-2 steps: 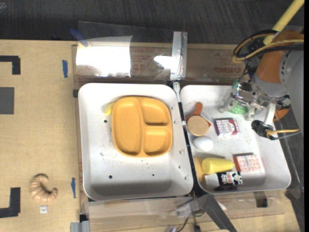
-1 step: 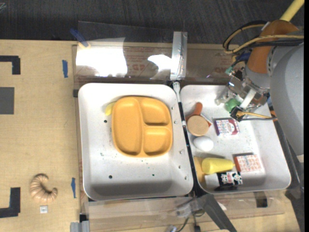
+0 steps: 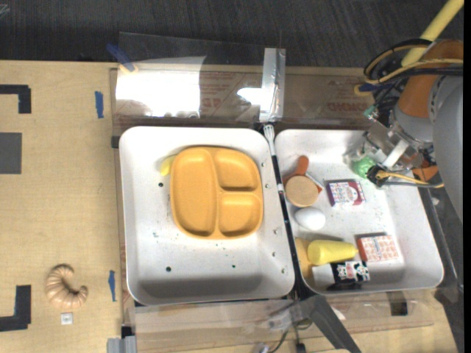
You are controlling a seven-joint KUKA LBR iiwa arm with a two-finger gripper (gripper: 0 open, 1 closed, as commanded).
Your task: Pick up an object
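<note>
My gripper (image 3: 373, 155) hangs over the far right corner of the right bin (image 3: 412, 219), at the end of the grey arm with its orange band. A small green object (image 3: 362, 167) lies right under or against it; whether it is held is unclear. Further left in that bin are a brown round wooden piece (image 3: 301, 190), a white egg (image 3: 310, 218) and a purple and white packet (image 3: 344, 192). Near the front lie a yellow object (image 3: 331, 252), a red and white packet (image 3: 379, 248) and a small black and white item (image 3: 350, 272).
The left bin (image 3: 140, 219) holds an orange divided tray (image 3: 216, 191). A tan curled toy (image 3: 66, 285) lies on the bench at the left front. A clear plastic sheet (image 3: 191, 87) stands behind the bins. Yellow and black cables (image 3: 397, 57) loop at the arm.
</note>
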